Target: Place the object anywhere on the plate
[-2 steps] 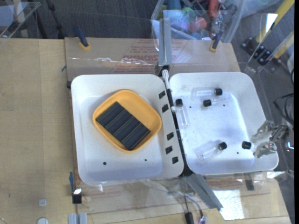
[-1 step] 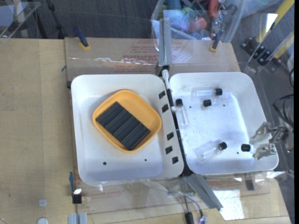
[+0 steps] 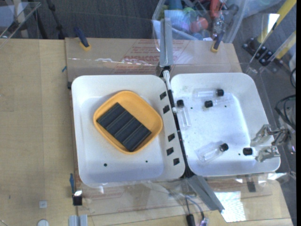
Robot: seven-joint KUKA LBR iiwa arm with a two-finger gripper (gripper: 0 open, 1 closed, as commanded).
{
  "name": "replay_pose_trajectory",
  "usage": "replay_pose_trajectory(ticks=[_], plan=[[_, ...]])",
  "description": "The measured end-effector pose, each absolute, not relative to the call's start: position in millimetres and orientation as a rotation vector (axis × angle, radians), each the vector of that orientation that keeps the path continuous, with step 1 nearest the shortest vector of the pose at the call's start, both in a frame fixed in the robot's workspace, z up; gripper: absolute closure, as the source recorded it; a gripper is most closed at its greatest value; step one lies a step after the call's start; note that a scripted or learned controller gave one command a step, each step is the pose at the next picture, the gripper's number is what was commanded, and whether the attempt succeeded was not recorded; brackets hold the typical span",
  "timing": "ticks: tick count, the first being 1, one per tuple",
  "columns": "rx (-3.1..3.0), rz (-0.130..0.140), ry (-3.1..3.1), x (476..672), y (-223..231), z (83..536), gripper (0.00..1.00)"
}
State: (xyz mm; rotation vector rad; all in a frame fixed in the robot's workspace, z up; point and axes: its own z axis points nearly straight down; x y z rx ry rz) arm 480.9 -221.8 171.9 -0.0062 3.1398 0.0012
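An orange-yellow plate (image 3: 155, 119) with rounded corners lies in the left white bin (image 3: 87, 159), turned like a diamond. A dark grey ribbed rectangular object (image 3: 123, 124) rests flat on the middle of the plate, well inside its rim. Several clear vials with black caps lie in the right white bin (image 3: 235, 164): one near the back (image 3: 210, 93), one by the left wall (image 3: 183, 117), one toward the front (image 3: 210, 151). A loose black cap (image 3: 247, 151) sits near the front right corner.
A metal clamp-like fitting (image 3: 268, 142) sits on the right bin's right edge. A clear plastic box of colourful items (image 3: 202, 8) stands behind the bins. The ridge between the bins (image 3: 170, 126) carries black marks. Wooden bench surface lies to the left.
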Motion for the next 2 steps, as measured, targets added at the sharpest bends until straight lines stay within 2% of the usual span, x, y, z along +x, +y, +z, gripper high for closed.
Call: replay_pose_trajectory(ticks=[1, 2], plan=[[-0.222, 0.003, 3.133, 481.1, -221.7, 157.5, 1.0], [-0.221, 0.003, 3.133, 481.2, -221.8, 157.7, 0.0]])
